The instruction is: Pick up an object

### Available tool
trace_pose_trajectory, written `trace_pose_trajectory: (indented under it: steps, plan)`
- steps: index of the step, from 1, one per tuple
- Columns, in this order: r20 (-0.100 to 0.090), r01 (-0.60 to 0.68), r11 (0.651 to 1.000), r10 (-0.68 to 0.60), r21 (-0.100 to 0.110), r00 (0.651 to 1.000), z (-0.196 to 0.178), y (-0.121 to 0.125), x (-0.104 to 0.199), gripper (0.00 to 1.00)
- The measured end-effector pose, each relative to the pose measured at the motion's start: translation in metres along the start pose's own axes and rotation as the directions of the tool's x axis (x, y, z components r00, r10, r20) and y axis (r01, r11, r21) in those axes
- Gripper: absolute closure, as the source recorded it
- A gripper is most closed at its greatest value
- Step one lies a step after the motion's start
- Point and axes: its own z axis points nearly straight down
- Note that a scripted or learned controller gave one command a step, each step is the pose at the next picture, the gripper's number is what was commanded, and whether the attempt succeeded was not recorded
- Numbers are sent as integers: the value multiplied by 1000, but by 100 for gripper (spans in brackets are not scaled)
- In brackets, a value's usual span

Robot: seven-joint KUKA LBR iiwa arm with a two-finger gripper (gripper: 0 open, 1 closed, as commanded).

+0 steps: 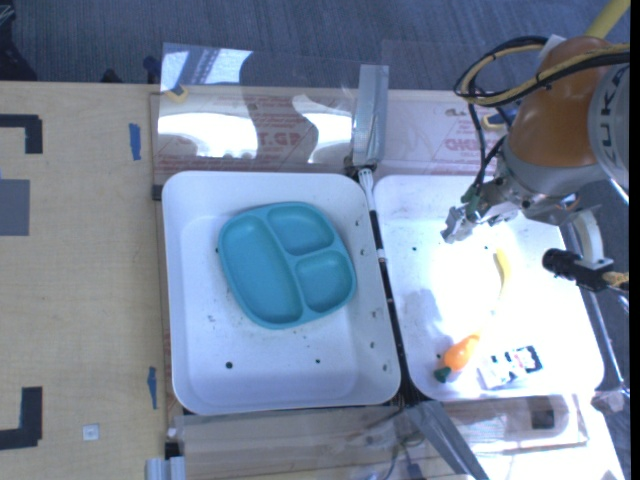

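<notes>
Bench top: pale wood-grain board at far left, bearing black corner marks and short strips of blue tape.

Left bin: shallow white tray with rounded corners, its floor speckled with dark flecks. A clear, glossy panel stands along its far edge.

Divided plate: teal, smooth matte plastic, rounded-rectangle outline, three compartments — one long, two smaller. It lies flat at the middle of the left bin, turned at a slant.

Right bin: same white tray, touching the left bin along a dark seam; brightly lit, glare washing out its centre.

Toy carrot: orange tapered body with a small green tip, lying near the right bin's near edge.

Small card: white, flat, with dark blue printing, just beside the carrot on its right.

Yellow piece: small, slim, slightly curved, lying mid-bin.

Arm: grey casing with an orange band, black and yellow cables looped above, entering from the right over the right bin's far corner.

Gripper: metallic, pointing down and leftward over the bin's far part. Whether it is released or clenched cannot be told. The yellow piece lies near it, toward the near side and slightly right; carrot and card lie well apart from it.
</notes>
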Motion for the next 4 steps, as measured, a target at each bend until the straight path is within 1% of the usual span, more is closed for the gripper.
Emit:
trace_pose_trajectory:
  steps: [1, 2, 3, 4]
  plan:
    - [-3, 90, 996, -90, 0, 996, -35, 36, 72, 100]
    - [-2, 227, 974, -227, 3, 974, -30, 45, 84, 100]
    - [1, 100, 995, -100, -1, 995, -104, 67, 26, 100]
    - [-3, -155, 988, 155, 11, 988, -51, -18, 40, 100]
